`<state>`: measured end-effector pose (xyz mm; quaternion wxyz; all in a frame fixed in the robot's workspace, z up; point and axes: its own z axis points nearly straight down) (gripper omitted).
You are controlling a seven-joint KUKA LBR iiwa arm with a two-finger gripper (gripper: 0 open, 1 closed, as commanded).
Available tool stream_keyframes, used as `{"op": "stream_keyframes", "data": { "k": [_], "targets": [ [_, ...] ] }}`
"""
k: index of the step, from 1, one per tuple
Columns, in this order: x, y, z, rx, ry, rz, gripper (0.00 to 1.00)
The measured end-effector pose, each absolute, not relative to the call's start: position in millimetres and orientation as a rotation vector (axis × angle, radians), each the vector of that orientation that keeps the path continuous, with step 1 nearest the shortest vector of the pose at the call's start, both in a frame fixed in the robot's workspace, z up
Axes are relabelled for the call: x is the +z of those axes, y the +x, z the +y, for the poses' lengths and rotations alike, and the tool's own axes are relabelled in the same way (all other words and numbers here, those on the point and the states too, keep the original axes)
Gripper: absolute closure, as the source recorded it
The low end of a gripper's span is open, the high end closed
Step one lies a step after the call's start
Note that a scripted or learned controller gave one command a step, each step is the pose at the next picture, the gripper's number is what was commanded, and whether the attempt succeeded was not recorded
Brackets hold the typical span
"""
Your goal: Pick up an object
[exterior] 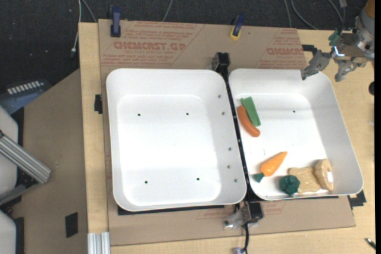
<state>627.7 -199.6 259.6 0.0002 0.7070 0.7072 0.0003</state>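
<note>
Tool: we see the tool (327, 66) at the far right corner of the right bin, near the right edge of the view. Its two fingers are spread apart, one (311, 68) over the bin rim and one (344, 70) just outside it. We see nothing between them.
Arm: the grey arm (366, 38) comes in from the right, behind the tool.
Right bin: the right bin (333, 122) lies below the tool and toward the near side from it. All the objects are in this bin.
Green piece: a flat green piece (250, 110) lies to the left of the tool and nearer to us, close to the bin's left wall.
Sausage: an orange-red sausage (248, 122) touches the green piece on its left side, at a slant.
Carrot: a toy carrot (272, 164) lies well apart from the tool, on the near side, its green end (258, 177) pointing to the left wall.
Broccoli: a dark green lump, we think broccoli (290, 184), is at the near rim, far from the tool.
Beige pieces: two beige pieces (314, 178) sit just beside the broccoli, on the near right, almost straight toward us from the tool.
Left bin: the left bin (172, 140) lies well to the left of the tool.
Table: both bins rest on a table (196, 44) with a brown printed board.
</note>
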Motion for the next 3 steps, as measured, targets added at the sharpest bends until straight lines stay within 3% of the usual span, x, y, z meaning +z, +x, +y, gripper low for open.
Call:
{"op": "stream_keyframes", "data": {
  "k": [1, 2, 3],
  "targets": [
    [99.6, 644.7, -154.8, -0.01, 2.226, 2.233, 0.0],
    [84.1, 607.4, -112.8, -0.001, 2.22, 2.226, 0.0],
    [86.5, 594.7, -100.8, 0.0, 2.221, 2.215, 0.0]
  ]
}}
